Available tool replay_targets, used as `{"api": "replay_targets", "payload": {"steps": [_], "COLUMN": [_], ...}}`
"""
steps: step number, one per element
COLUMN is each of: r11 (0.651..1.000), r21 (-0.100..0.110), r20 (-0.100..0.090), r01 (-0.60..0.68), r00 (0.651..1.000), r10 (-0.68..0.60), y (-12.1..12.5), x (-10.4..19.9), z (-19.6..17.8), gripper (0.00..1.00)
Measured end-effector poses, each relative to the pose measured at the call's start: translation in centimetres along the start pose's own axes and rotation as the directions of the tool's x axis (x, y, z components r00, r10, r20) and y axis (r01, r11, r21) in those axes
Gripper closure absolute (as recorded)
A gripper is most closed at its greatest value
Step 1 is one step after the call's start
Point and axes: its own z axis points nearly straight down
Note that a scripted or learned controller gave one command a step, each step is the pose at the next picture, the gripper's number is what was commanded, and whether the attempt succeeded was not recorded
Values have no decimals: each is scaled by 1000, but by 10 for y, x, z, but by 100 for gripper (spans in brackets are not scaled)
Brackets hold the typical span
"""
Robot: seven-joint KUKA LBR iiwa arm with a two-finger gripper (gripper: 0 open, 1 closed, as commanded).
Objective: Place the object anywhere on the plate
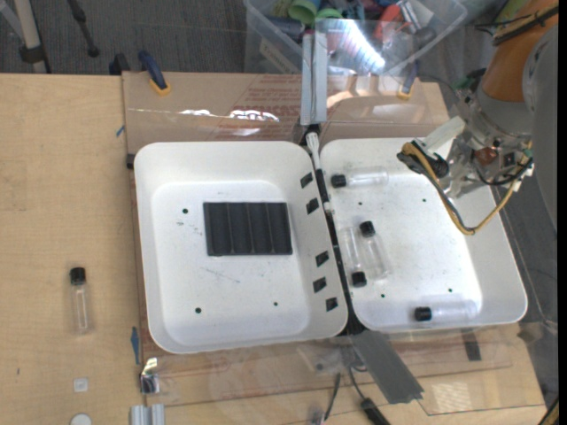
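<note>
I see the arm (pixel 523 69) coming in from the right, wrist above the upper right corner of the right bin (pixel 496 273). The gripper (pixel 461 171) sits at that bin's upper right edge among yellow cable; I cannot tell its state.

The plate (pixel 248 228), a dark ribbed rectangle, lies flat in the left bin (pixel 159 237), near its middle, with nothing on it.

The right bin holds clear vials with black caps: one (pixel 359 180) near the top, lying sideways; a pair (pixel 366 251) near the centre, side by side; one (pixel 447 311) along the bottom wall. All are well apart from the plate and not touching the gripper.

Another vial (pixel 80 299) lies on the bench, left of the bins. A clear tub (pixel 354 16) of mixed items stands behind the bins.
</note>
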Motion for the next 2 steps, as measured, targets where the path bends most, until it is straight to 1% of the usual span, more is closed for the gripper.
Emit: {"api": "replay_targets", "payload": {"steps": [1,2], "r11": [979,996], "r21": [-5,-3], "r20": [-7,-8], "r01": [203,-86], "r00": [979,996], "r10": [-203,86], "y": [-108,-178], "x": [-56,-52], "z": [-174,-96], "gripper": [100,100]}}
